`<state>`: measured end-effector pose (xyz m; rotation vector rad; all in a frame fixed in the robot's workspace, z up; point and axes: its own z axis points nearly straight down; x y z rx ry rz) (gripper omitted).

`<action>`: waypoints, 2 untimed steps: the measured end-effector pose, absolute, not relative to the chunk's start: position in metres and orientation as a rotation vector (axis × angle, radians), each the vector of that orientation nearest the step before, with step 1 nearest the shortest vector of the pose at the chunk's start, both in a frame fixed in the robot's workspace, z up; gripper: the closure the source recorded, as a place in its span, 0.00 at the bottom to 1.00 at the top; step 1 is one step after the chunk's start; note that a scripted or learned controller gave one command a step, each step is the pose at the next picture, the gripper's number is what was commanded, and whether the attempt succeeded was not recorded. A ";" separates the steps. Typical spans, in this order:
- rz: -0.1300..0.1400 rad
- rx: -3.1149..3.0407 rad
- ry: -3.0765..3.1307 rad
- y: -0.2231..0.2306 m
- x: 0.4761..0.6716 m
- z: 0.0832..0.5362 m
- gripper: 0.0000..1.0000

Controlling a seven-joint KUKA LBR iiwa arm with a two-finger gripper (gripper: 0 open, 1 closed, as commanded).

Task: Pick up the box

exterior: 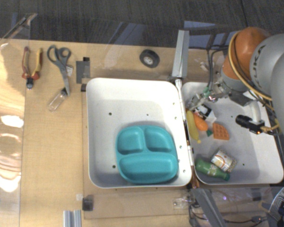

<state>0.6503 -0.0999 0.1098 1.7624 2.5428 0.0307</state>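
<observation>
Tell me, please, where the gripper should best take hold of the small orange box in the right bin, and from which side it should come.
Probably from above. The small orange box appears to lie flat on the floor of the right white bin, so only its side edges offer a grip. Close the fingers across its narrower width. The orange carrot-shaped toy lies close on its left, so keep the fingers off that side.

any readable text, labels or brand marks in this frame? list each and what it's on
None can be read.
Small box in the right bin: printed red and white wrapper, too blurred to read.
Green bottle beside it: no label legible.
Orange waffle-like piece: grid pattern, no lettering.
Teal divided tray in the left bin: plain.
Scissors, pliers and tape roll on the bench: no marks can be made out.
</observation>
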 end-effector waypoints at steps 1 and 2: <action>0.008 1.723 2.614 -0.104 0.607 0.092 0.00; 0.004 1.822 2.552 -0.153 0.598 0.097 0.00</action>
